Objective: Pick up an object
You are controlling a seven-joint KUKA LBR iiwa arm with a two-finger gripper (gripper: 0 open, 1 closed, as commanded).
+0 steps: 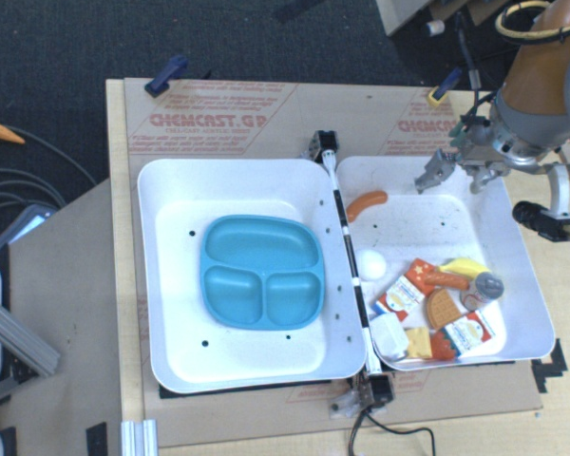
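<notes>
The gripper (453,175) is seen with fingers spread and nothing between them; the orange sausage (366,203) lies to its lower left, apart.

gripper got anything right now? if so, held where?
Nothing held. The end effector hangs open over the far end of the right bin, with no object between its fingers; the sausage lies apart from it.

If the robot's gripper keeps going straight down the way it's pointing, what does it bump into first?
Probably the bare white floor of the right bin. The gripper points down over its far end, with the hot dog off to its side. Its height is hard to judge.
</notes>
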